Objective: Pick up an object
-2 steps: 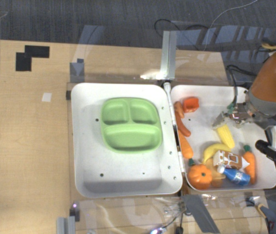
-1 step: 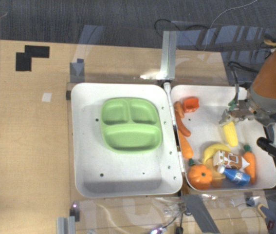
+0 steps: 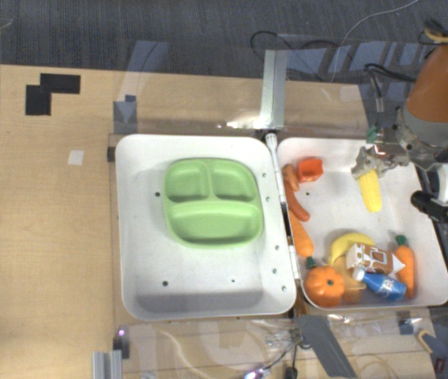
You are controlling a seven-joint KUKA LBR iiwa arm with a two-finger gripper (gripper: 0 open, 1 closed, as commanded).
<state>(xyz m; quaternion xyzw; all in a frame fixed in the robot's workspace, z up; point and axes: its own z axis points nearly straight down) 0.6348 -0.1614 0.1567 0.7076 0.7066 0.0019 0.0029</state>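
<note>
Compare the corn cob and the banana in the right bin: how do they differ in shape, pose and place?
The corn cob is straight and stands alone on bare bin floor, just below the gripper; the banana is curved and sits in the pile, partly hidden behind a small carton. The corn cob points up and down the view; the banana arches sideways. Both are yellow toy foods in the right bin.

A pale green tray lies in the white left bin. In the white right bin, a yellow corn cob sits at two o'clock, an orange-red cup at eleven, an orange pumpkin at seven, and a blue can at five.
</note>
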